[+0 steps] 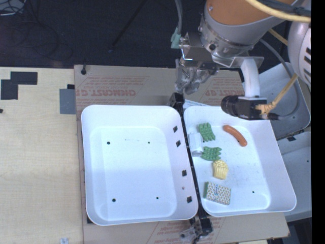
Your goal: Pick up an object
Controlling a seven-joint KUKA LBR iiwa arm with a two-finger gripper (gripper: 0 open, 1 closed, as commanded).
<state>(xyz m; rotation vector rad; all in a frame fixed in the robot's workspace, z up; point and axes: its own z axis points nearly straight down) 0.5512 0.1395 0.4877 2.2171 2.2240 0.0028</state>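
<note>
A pale wood-grain bench [35, 161] carries a brown cardboard sheet [127, 88] with red lettering (reading upside down from here). Two shallow white bins lie on it, left bin [96, 207] touching right bin [282, 197], seemingly clipped together along the seam.

Gripper [189, 85] hangs above the right bin's [277, 159] 11 o'clock corner; sausage [235, 135] sits at 1 o'clock inside.

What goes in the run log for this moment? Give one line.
gripper: above far bin edge, holds nothing seen | right bin: sausage, corn, two green pieces | pick: not yet done
</note>
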